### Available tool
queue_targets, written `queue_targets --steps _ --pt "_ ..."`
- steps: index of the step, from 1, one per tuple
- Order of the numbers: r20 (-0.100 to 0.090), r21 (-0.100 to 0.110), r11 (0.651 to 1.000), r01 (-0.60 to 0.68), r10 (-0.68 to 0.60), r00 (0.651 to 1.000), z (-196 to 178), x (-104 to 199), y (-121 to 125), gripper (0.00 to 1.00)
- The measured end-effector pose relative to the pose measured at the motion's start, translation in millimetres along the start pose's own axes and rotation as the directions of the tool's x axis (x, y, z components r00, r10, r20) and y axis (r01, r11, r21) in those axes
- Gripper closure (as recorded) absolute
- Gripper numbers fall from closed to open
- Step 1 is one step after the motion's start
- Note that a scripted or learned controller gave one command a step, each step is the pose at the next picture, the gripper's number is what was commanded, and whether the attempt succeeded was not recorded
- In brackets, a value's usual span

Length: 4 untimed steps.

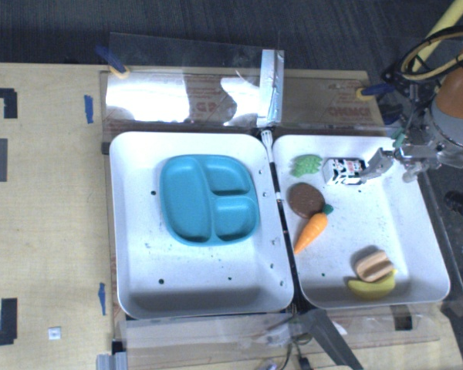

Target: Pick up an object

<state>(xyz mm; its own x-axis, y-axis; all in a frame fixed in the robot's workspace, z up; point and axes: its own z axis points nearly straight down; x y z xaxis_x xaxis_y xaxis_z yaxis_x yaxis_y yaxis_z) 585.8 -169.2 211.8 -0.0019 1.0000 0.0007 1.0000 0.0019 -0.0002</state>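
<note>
Left bin point(131, 276): a blue divided tray point(209, 198) is seen at centre. Right bin point(417, 237): green item point(307, 164) far left, brown disc point(305, 198) and carrot point(311, 230) below, black-white object point(344, 170) beside the end effector point(378, 164), hotdog point(373, 265) and banana point(370, 286) near right. End effector opening cannot be told; nothing is seen gripped.

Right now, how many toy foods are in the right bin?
5: a green leaf at the top left, a brown patty, a carrot, then a hot dog and a banana at the bottom.
</note>
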Motion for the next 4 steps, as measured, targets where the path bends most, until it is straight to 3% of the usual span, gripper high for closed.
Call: queue_targets --steps 1,2,3,4 --pt "-0.002 0.005 1.0 0.011 -0.011 1.0 68 60 16 0.0" --pt "0.003 -0.012 0.995 0.094 -0.094 0.996 120 71 23 0.0" --pt "0.0 -0.019 0.995 0.093 -0.093 0.996 108 72 25 1.0" --pt "0.0 -0.006 0.996 -0.094 0.094 0.996 124 64 -9 1.0"
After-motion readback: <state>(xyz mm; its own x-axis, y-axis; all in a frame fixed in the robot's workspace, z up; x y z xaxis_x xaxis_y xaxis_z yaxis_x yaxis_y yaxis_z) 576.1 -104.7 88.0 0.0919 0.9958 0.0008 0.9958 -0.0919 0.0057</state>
